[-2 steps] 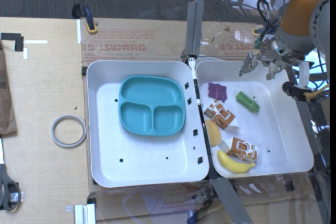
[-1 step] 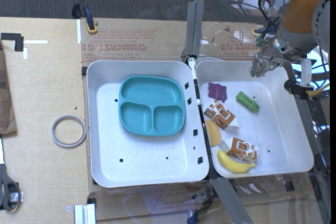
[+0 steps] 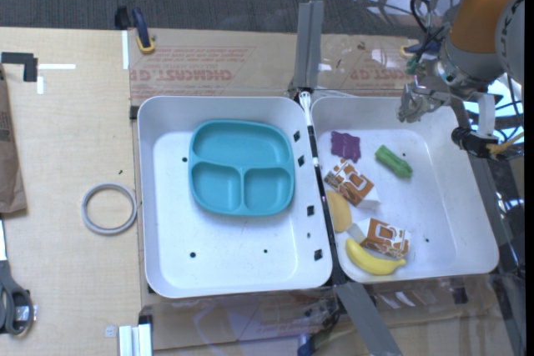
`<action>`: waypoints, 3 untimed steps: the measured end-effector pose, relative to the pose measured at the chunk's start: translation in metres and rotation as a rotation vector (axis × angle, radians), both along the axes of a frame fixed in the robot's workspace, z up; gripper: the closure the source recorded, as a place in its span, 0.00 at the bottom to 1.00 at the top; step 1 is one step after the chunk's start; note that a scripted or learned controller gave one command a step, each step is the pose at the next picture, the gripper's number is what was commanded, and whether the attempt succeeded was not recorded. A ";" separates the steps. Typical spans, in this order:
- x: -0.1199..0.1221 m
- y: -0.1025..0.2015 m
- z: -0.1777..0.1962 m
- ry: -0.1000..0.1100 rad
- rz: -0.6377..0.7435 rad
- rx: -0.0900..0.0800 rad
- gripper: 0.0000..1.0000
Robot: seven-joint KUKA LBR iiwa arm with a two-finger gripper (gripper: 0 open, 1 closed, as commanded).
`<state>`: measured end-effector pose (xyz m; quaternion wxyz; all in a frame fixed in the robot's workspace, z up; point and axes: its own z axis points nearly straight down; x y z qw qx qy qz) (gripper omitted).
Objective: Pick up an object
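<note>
The right bin (image 3: 455, 204) holds a purple piece (image 3: 345, 145), a green piece (image 3: 393, 162), two orange-and-white snack packets (image 3: 349, 183) (image 3: 386, 238), a yellow banana (image 3: 372, 260) and a yellow-orange piece (image 3: 338, 212). My gripper (image 3: 411, 108) hangs over the bin's far rim, up and to the right of the green piece, with nothing seen between its fingers. The grey arm with its orange band (image 3: 488, 0) comes in from the upper right.
The left bin (image 3: 167, 204) carries a teal divided plate (image 3: 242, 167). A grey divider post (image 3: 307, 46) stands between the bins at the back. A pale tape ring (image 3: 109, 208) lies on the bench at left. Cables hang beside the arm at right.
</note>
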<state>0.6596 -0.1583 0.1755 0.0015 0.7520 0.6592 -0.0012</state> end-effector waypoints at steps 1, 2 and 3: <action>0.000 -0.001 0.009 0.000 0.001 -0.001 1.00; 0.000 0.000 0.009 0.000 0.001 -0.002 0.00; -0.044 -0.014 -0.084 0.001 0.002 0.003 0.00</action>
